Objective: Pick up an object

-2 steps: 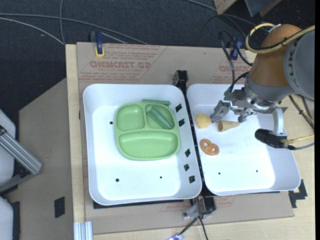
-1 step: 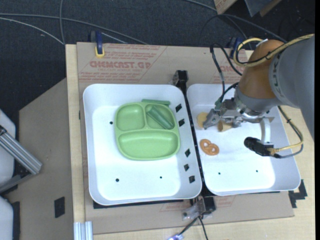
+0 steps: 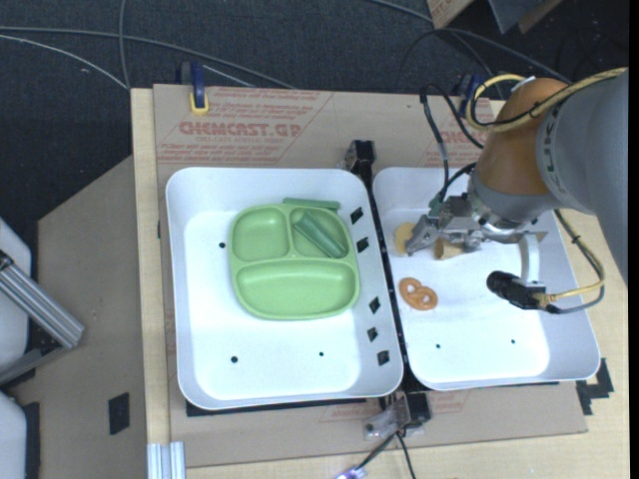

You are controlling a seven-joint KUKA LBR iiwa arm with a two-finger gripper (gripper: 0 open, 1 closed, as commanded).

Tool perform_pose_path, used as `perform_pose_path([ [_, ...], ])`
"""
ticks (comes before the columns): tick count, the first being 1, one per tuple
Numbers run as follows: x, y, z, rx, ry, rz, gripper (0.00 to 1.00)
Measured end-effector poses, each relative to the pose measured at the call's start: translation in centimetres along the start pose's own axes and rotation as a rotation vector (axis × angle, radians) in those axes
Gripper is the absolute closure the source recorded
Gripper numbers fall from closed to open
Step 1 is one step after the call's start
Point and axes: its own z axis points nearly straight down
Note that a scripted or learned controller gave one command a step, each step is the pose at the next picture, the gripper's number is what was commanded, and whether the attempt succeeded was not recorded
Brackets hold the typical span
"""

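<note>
The arm (image 3: 559, 138) comes in from the right and covers the upper right part of the right bin (image 3: 479, 362), so whatever lies under its grey body and orange band cannot be seen. The gripper (image 3: 439, 236) hangs low over the upper left part of that bin, its metal parts crowded together and small; whether it is released or clenched cannot be told from here, and nothing can be made out in its grasp. Just beside the gripper on the left a small tan piece (image 3: 403, 238) peeks out, and another tan scrap (image 3: 446, 250) lies right under the tool, partly hidden by it; what either one is stays unclear, and whether the tool touches them cannot be judged. A pretzel (image 3: 418, 294), orange-brown and looped, lies in plain sight on the bin floor, below the gripper and apart from it. A black connector with a yellow cable (image 3: 519, 289) hangs over the bin to the right of the pretzel. In the left bin (image 3: 270, 367) sits a green divided plate (image 3: 295, 262), with a darker green object (image 3: 321, 232) resting in its upper right compartment.
</note>
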Motion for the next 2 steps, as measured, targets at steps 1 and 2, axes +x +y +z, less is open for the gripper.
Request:
perform_pose_path([
  [1, -0.4, 0.4, -1.6, -0.015, -0.009, 0.003, 1.00],
  [2, -1.0, 1.0, -6.2, 0.002, 0.002, 0.000, 1.00],
])
